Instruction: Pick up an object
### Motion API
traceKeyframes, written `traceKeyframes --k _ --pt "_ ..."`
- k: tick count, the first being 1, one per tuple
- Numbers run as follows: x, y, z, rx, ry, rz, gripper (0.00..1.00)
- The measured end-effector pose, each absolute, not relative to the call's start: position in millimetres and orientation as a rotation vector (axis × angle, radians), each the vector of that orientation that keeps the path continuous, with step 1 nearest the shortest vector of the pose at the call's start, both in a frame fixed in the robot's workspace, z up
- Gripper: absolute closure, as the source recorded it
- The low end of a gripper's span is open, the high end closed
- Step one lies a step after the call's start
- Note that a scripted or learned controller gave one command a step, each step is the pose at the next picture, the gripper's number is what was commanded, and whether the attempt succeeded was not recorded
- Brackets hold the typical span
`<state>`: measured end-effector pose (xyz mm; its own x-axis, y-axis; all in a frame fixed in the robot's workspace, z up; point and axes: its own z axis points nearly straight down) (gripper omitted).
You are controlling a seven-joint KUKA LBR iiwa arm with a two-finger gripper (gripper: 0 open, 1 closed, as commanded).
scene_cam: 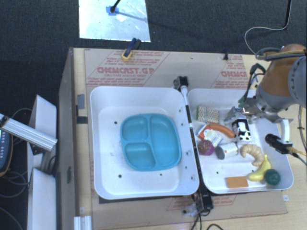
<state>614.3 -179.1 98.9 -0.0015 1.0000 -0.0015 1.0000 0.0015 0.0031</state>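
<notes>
Bench edge first, nearest the camera, and just above it two white bins sit side by side. Left bin (103,186) carries a blue divided plate (150,141), three compartments, lying flat in the middle. Over in the right bin (211,188) the clutter starts at the near wall: an orange flat block (236,182) lies low, with a yellow banana (259,171) just beside it on the right and a dark green ball (273,177) touching the banana's end in the corner. One step back there's a tan croissant-shaped piece (253,151), a small grey-and-white cylinder (226,150), and a purple round thing (206,147) close to the divider. Farther again, an orange-red sausage shape (219,128) lies tilted across a white packet, and a patterned pale pad (207,113) rests toward the far wall. Now the arm: grey body, orange band (283,75), coming in from the right and dipping into the far right part of that bin. Gripper (243,124) hangs right over a black-and-white object (243,132), which looks like a little cow-patterned toy, at or just above its top. Whether the gripper is spread or closed, and whether it really clasps that toy, cannot be told from this angle. Beyond the bins, a yellow-and-blue clip (130,49) lies on the board.
</notes>
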Motion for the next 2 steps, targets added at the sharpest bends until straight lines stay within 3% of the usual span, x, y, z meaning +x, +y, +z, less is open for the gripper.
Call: traceKeyframes --k 1,2 --pt "615.3 -178.9 109.6 2.214 2.221 0.005 1.0" --pt "571.5 -114.5 153.1 2.217 2.225 0.003 1.0"
